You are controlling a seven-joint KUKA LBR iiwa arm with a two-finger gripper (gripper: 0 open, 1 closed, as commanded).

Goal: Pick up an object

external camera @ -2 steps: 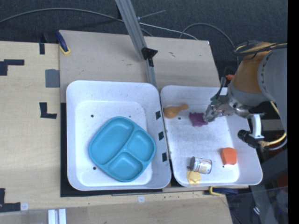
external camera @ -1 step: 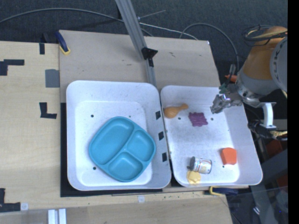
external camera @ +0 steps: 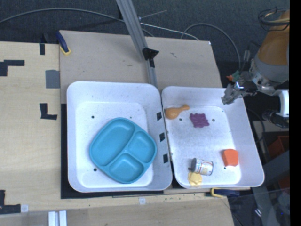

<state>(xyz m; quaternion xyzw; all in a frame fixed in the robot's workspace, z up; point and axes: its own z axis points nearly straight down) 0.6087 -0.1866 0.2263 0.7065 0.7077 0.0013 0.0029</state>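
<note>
The grey arm [external camera: 270, 60] is seen reaching in from the right, its pincer [external camera: 229, 96] poised over the upper right rim of the right bin [external camera: 249, 140]. Whether the pincer is open or closed cannot be told, and nothing is seen held in it. In that bin are scattered an orange block [external camera: 230, 157], a purple piece [external camera: 199, 120], a tan drumstick [external camera: 176, 111], a small can [external camera: 202, 166] and a yellow piece [external camera: 195, 178]. A blue divided plate [external camera: 123, 149] is seen in the left bin [external camera: 75, 126].
</note>
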